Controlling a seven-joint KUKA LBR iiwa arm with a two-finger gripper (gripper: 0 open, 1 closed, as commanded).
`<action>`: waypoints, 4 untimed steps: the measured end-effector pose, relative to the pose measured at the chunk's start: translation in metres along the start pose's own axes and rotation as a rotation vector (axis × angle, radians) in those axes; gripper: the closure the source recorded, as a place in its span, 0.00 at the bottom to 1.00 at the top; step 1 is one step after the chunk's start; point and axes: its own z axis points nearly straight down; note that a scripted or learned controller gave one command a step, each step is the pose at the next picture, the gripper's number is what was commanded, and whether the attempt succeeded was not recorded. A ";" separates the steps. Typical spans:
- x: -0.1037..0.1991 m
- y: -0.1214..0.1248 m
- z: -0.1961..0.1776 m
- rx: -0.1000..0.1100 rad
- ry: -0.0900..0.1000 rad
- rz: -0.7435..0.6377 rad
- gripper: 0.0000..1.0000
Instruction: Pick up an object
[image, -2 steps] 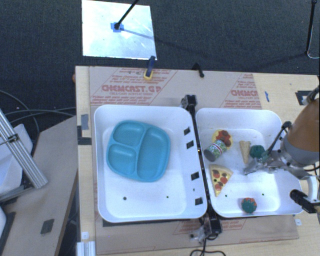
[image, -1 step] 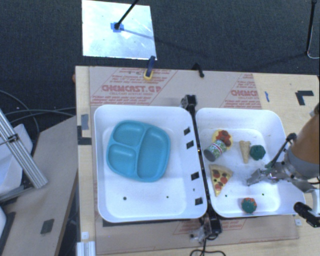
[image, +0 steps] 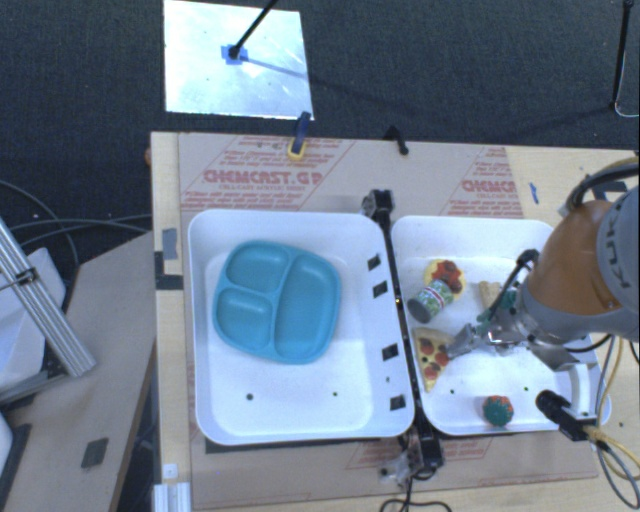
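The right bin (image: 520, 432) holds several small objects. A pizza slice toy (image: 432, 359) lies by the bin's left wall. Behind it lies a small can with a green label (image: 433, 298), and a red and yellow food toy (image: 445, 272) sits just past the can. A beige piece (image: 488, 293) lies to the right of the can. Near the front wall rests a red and green ball (image: 498, 408). My gripper (image: 458, 344) reaches in from the right, low over the bin floor, its tip right beside the pizza slice's upper right edge. Nothing shows held in it.
The left bin (image: 230, 420) holds a blue divided plate (image: 277, 301). A black divider with clips (image: 397, 320) runs between the bins. The arm's orange band (image: 575, 262) and grey wrist cover the right bin's right side. A black part (image: 560, 412) juts out near the front right corner.
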 end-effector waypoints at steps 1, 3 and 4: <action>0.043 0.049 -0.003 -0.006 -0.001 0.000 0.00; 0.039 -0.017 0.007 -0.009 -0.009 0.009 0.00; 0.038 0.063 0.007 -0.011 -0.010 0.006 0.00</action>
